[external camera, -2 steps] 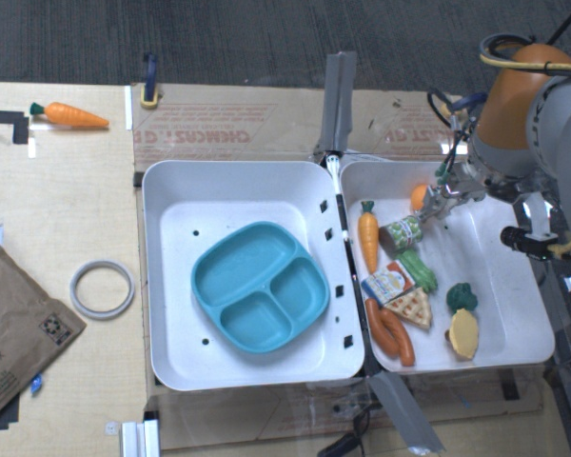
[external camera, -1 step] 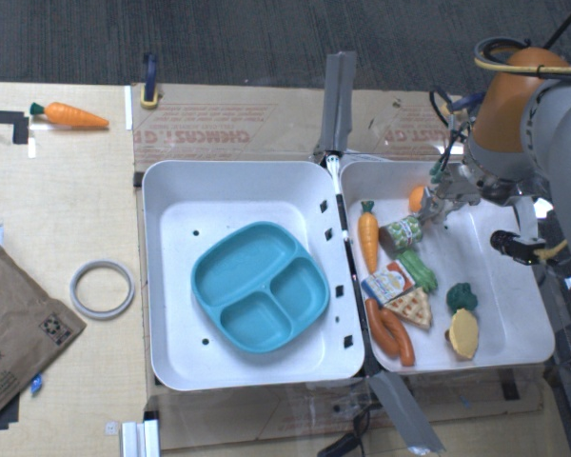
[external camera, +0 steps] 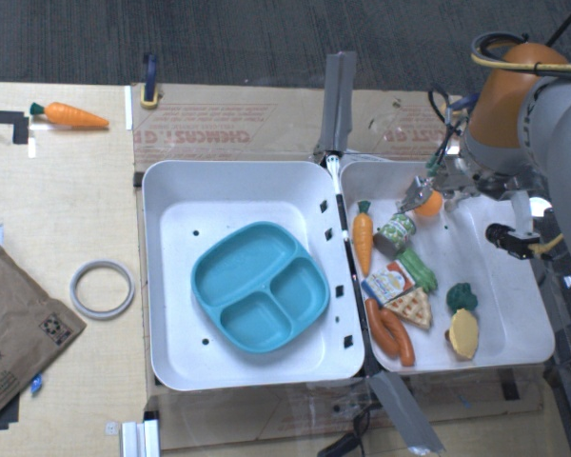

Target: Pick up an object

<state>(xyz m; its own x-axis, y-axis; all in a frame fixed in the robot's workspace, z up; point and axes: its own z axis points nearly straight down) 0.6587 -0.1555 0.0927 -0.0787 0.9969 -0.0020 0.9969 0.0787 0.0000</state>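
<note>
My gripper [external camera: 422, 195] is low in the back part of the right bin [external camera: 514, 350], coming off the grey arm with the orange band [external camera: 509, 98]. A small orange round object [external camera: 432, 204] sits right at the gripper's tip, touching or nearly touching it. Just in front lie a green-labelled can [external camera: 397, 228] and a carrot [external camera: 363, 238]. Further forward are a green vegetable [external camera: 419, 269], a small carton [external camera: 388, 282], a waffle wedge [external camera: 412, 308], red sausages [external camera: 392, 335], a broccoli piece [external camera: 462, 296] and a yellow piece [external camera: 463, 333].
The left bin [external camera: 171, 208] holds a blue divided plate [external camera: 259, 286]. On the bench to the left lie a second carrot [external camera: 68, 115], a grey tape ring [external camera: 102, 288] and a brown cardboard box [external camera: 14, 336]. A metal divider [external camera: 338, 103] stands between the bins.
</note>
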